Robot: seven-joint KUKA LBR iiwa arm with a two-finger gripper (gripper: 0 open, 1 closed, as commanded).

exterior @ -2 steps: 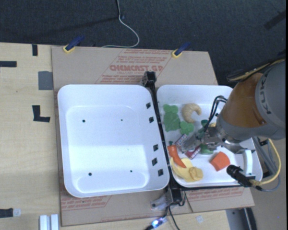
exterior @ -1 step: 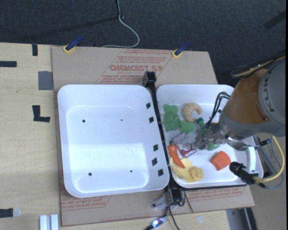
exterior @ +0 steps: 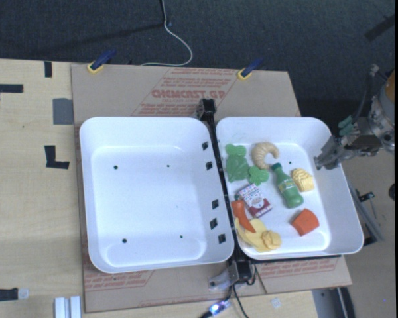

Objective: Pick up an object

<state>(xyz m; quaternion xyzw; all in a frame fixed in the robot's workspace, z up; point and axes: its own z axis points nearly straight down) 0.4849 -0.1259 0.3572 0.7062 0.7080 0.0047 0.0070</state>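
crowded into the shallow white right-hand bin (exterior: 331, 240), near to far: yellow toy banana (exterior: 259, 238), red block (exterior: 304, 221), small red-and-white carton (exterior: 255, 200), green plastic bottle (exterior: 286, 186), yellow corn piece (exterior: 302, 179), green leafy toy (exterior: 240, 164), tan croissant (exterior: 265, 152). poised at the bin's right rim, dark two-finger gripper (exterior: 325, 159), grip too blurred to tell, arm cut off.

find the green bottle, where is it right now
The green bottle lies in the right bin, about mid-bin, just below the croissant and beside the corn, with the red block below it.
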